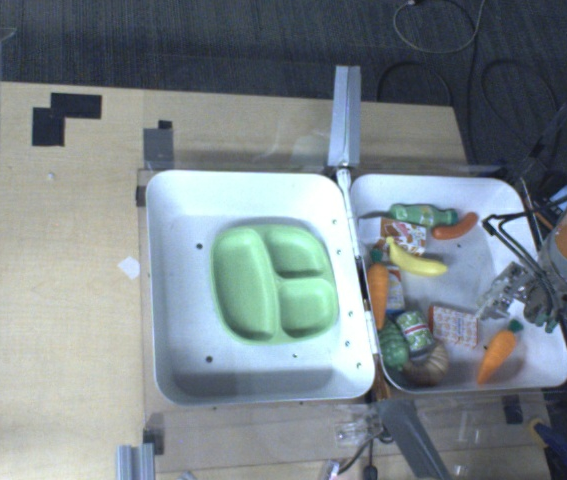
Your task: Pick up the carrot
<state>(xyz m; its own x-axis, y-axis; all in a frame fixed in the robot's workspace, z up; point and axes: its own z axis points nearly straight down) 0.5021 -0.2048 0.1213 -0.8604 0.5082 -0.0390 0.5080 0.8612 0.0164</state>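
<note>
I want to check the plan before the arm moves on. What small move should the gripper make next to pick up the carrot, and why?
Probably a short shift toward the bin's near right corner, then down. The gripper hangs just above and beside the carrot, which lies tilted and apart from the other toys in the right bin.

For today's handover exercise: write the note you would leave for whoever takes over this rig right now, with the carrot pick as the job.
Gripper: inside the right bin, low near its right side, holding nothing that the view shows.
Carrot: lying in the right bin's near right corner, just below the gripper, green top pointing up toward it. A second orange carrot-like piece lies along the bin's left wall.
Left bin: holds the green divided tray.
Done: arm brought over the right bin.
Left: descend on the carrot, grasp it, lift it.
</note>
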